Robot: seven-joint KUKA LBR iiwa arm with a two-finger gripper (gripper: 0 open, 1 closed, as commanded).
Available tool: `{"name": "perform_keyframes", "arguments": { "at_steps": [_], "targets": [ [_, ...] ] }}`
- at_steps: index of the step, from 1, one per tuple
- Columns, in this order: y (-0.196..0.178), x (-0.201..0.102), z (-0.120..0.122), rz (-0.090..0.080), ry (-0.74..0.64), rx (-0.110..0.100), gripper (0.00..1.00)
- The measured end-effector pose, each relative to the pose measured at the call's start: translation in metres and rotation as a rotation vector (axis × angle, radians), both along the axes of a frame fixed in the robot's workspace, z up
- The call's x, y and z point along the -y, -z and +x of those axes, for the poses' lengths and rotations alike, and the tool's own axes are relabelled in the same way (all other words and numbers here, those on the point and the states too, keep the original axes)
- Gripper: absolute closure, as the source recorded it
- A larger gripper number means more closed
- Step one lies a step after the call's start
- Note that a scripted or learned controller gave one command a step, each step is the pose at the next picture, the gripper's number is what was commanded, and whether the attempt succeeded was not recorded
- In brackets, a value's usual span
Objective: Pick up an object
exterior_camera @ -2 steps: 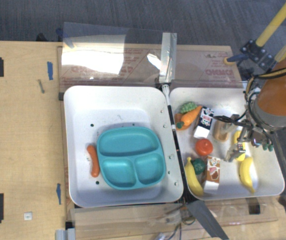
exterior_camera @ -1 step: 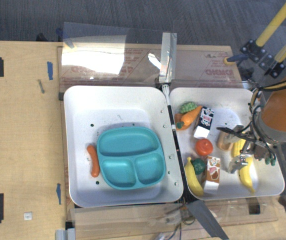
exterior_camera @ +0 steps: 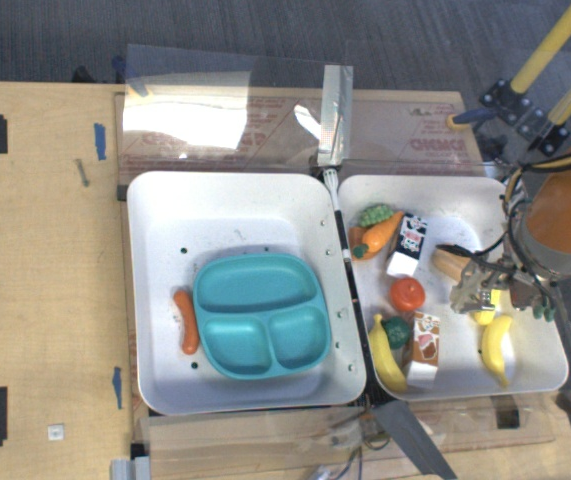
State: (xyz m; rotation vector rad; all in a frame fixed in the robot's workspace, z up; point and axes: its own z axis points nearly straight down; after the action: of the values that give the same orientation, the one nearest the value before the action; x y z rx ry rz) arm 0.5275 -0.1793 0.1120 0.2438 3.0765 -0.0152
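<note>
Camera view, from above the bench. Two white bins side by side. Left bin (exterior_camera: 155, 218) holds a teal divided tray (exterior_camera: 261, 313) with an orange sausage-like piece (exterior_camera: 187, 320) lying just beside its left edge.

Right bin (exterior_camera: 555, 368) is the crowded one: a toy carrot (exterior_camera: 380, 234) at the top left, a small black-and-white carton (exterior_camera: 408, 245) beside it, a red tomato (exterior_camera: 407, 293) below that, a banana (exterior_camera: 385, 354) along the bin's left wall with a dark green piece (exterior_camera: 397, 332) touching it, a brown-and-white carton (exterior_camera: 425, 347), a tan wooden block (exterior_camera: 451, 263), and a second banana (exterior_camera: 496, 347) toward the right.

The arm comes in from the right, its orange band over the bin's right edge. Gripper (exterior_camera: 483, 290) sits low in the right bin, between the tan block and the second banana, near both. A bit of yellow shows at its tip, but whether that lies between the jaws I cannot tell; spread or pressed together is not readable from here.

Progress, as I judge it: the approach is made, no lift visible. Every object looks to be resting on the bin floor. Grasp and raise remain.
</note>
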Motion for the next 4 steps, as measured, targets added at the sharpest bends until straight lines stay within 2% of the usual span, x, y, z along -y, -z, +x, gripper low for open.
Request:
{"name": "perform_keyframes", "arguments": {
  "at_steps": [1, 2, 3, 4],
  "targets": [
    [0.001, 0.0, -0.001, 0.001, 0.0, -0.002, 0.0],
    [0.023, 0.012, -0.002, 0.015, 0.059, -0.043, 0.0],
    [0.01, 0.012, 0.003, 0.011, 0.057, -0.028, 1.0],
    [0.011, 0.011, 0.002, 0.012, 0.057, -0.031, 0.0]
  ]
}}
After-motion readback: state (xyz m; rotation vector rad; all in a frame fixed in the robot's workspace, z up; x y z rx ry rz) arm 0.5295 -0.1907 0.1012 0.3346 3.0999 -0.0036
